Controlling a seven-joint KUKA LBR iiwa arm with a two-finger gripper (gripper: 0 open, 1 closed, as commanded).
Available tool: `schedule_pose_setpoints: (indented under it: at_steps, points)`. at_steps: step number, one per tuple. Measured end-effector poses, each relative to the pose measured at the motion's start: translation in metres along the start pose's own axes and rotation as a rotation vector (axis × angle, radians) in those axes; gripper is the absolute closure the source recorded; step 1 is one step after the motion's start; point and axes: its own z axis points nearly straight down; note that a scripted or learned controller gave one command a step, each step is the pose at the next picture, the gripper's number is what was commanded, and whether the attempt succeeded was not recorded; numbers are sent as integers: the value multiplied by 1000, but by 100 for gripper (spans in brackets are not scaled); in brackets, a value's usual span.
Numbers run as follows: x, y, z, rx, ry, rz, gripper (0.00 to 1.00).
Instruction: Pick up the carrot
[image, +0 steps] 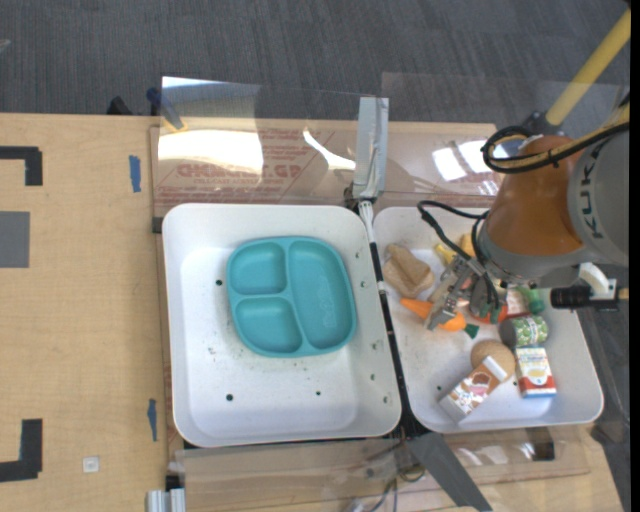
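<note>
Robot lab, taped cardboard benchtop (70, 300), white bins (190, 300), grey carpet (300, 40)

Scene evenly and brightly lit from overhead. Strong white glare on the clear plastic sheet (260, 150) just behind the left bin (190, 330); a second smaller glare patch behind the right bin (580, 390). Shadows soft and short: faint shade under the teal plate (292, 296). Focus moderate, small items in right bin slightly soft. No marked edge distortion.
</note>
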Motion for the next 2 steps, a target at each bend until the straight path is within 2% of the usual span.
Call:
schedule_pose_setpoints:
  at_steps: [1, 2]
  points:
    - [-12, 71, -85, 0, 10, -196, 100]
    - [-13, 71, -94, -1, 6, -196, 100]
